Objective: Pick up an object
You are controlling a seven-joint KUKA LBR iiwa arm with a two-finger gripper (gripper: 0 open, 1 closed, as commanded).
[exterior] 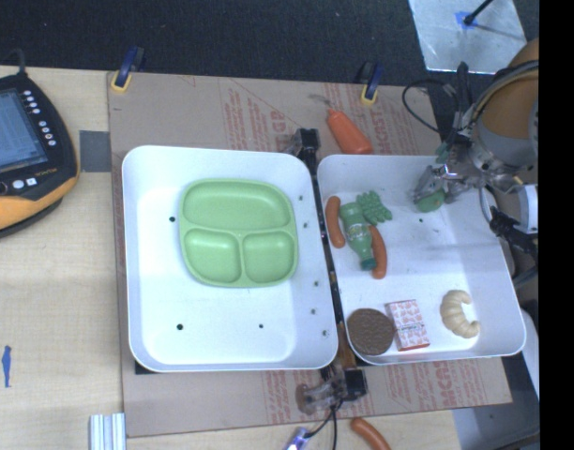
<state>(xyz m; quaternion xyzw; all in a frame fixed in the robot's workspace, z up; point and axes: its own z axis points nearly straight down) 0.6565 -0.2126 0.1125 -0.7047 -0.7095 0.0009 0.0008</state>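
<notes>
In the right bin (493, 279) — hand (431, 193) on a green piece (430, 202).

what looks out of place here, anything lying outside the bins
Yes: an orange carrot lies on the cardboard behind the right bin, and another orange piece sits at the front edge, both outside the bins. Inside, nothing looks spilled.

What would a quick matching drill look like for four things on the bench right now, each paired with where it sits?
Things:
1. green divided plate
2. croissant
3. brown round cookie
4. carrot

Places:
A. on the cardboard, outside the bins, beyond the right bin
B. right bin, near corner toward the arm
C. left bin
D. right bin, near corner beside the left bin

Pairs: 1-C, 2-B, 3-D, 4-A
</notes>
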